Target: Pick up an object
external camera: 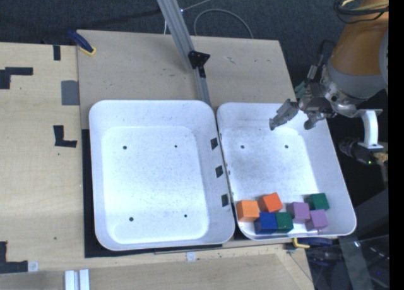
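- The blocks, a cluster of small coloured cubes, lie along the near edge of the right bin [328, 156], at about 6 o'clock of its floor: an orange block [248, 209], a second orange block [271, 202], a blue block [267, 221], a dark green block [284, 221], a purple block [301, 210], another purple block [319, 219] and a green block [317, 201].
- The blocks crowd together, several touching, so their hidden faces and exact edges are hard to separate.
- The gripper [291, 117] hangs over the right bin's far rim, at about 1 o'clock of that bin, well apart from the blocks.
- Its two dark fingers are spread apart with nothing between them.
- The arm [356, 48] enters from 3 o'clock; its orange band is cut off by the top edge.
- The left bin [101, 118] sits just beside the right one, their rims touching.
- A grey metal pole [177, 20] slants from 12 o'clock towards the gap between the bins; its top is out of frame.
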`<state>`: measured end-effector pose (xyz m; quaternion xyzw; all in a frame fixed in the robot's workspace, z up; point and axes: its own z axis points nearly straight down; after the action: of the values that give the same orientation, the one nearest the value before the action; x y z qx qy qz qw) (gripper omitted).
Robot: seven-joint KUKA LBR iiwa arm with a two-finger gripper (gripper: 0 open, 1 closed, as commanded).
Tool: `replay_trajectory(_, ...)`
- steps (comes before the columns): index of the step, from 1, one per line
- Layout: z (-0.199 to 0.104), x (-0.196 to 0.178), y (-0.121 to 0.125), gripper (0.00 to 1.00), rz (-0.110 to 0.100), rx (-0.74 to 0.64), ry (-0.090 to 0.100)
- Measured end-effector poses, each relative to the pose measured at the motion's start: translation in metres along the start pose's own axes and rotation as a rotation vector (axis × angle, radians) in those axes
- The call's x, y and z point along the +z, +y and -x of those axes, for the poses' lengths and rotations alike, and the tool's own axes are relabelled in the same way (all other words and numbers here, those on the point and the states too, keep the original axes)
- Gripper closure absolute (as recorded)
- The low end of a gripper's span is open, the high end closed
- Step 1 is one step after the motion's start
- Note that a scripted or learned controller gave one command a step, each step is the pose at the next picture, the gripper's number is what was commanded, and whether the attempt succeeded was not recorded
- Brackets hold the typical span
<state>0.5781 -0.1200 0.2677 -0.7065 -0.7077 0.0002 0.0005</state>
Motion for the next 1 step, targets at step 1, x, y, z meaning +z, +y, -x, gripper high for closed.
replay_trajectory(1,-0.0497,-0.0147,0.039,0.0,0.003,-0.005,0.001)
